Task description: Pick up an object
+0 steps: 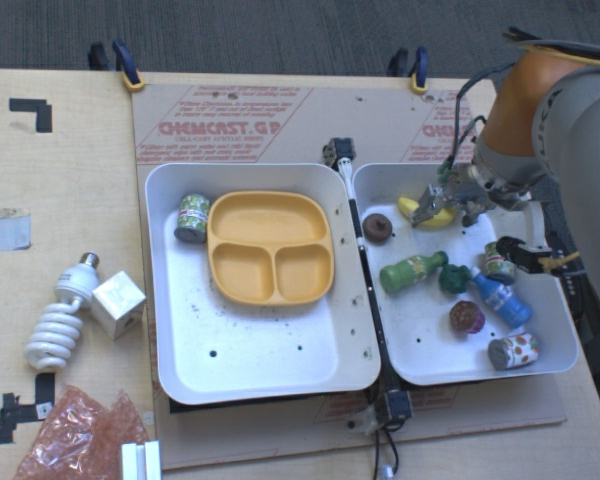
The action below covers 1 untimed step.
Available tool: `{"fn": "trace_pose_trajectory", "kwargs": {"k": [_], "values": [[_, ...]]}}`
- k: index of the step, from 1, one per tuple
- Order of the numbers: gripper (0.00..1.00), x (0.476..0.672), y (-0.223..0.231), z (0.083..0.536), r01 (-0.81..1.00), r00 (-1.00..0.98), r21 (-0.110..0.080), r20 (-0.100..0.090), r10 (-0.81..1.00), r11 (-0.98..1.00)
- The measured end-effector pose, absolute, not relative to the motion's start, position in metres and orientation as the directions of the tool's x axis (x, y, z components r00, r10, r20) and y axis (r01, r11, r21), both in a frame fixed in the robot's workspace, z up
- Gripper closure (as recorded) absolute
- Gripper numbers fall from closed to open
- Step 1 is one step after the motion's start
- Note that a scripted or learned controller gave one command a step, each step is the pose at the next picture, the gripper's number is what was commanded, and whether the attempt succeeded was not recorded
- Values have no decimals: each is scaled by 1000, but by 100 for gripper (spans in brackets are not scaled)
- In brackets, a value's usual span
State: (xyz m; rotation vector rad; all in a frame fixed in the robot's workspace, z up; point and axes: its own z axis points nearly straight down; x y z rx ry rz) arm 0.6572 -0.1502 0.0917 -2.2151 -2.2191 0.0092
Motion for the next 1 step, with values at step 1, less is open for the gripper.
{"fn": "trace_pose_trajectory", "kwargs": {"k": [1], "values": [[0,660,-217,93,1000,-4,-3,7,1000,4]]}}
